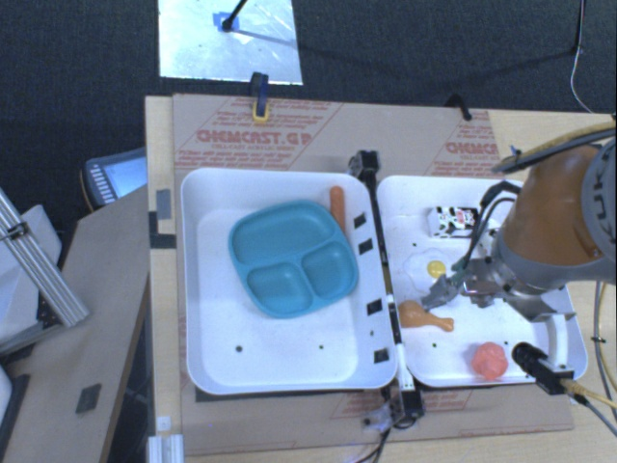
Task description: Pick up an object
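**Over the right bin, arm low, nothing lifted yet**

Over the right bin [578,350] I see the arm [564,220] reaching in from three o'clock, with the gripper [439,292] down near the bin's centre. From this slant I cannot tell how the pincer is set, and I see nothing between its tips, so I count nothing as held.

Just below the gripper, toward six o'clock, lies an orange drumstick-shaped toy [424,316], the nearest candidate; whether the tips touch it I cannot say. A yellow-centred fried-egg toy [434,268] sits just at the gripper's eleven o'clock, a small black-and-white carton [451,222] at the bin's twelve o'clock, and a pink ball [490,360] toward five o'clock.

The left bin [207,355] carries a blue divided plate [292,258], with an orange stick [337,205] at the plate's one o'clock.

My judgement: the approach is made; the grasp and the lift remain.
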Controlling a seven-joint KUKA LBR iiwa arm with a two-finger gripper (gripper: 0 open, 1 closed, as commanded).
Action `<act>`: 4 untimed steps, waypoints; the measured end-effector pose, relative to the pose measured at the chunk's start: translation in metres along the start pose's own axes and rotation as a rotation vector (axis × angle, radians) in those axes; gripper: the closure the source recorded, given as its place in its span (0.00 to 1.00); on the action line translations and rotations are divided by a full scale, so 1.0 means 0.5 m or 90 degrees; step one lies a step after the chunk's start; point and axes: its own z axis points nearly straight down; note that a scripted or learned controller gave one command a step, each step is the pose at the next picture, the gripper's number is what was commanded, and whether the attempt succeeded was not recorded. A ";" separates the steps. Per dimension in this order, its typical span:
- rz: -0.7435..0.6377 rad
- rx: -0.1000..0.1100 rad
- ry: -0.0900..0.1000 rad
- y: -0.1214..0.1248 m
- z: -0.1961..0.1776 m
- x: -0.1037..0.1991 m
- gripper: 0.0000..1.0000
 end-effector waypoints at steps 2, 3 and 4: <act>-0.002 -0.012 0.002 0.007 0.085 -0.001 1.00; -0.001 -0.006 -0.002 0.007 -0.013 -0.020 1.00; -0.002 -0.007 -0.002 0.011 -0.106 -0.037 1.00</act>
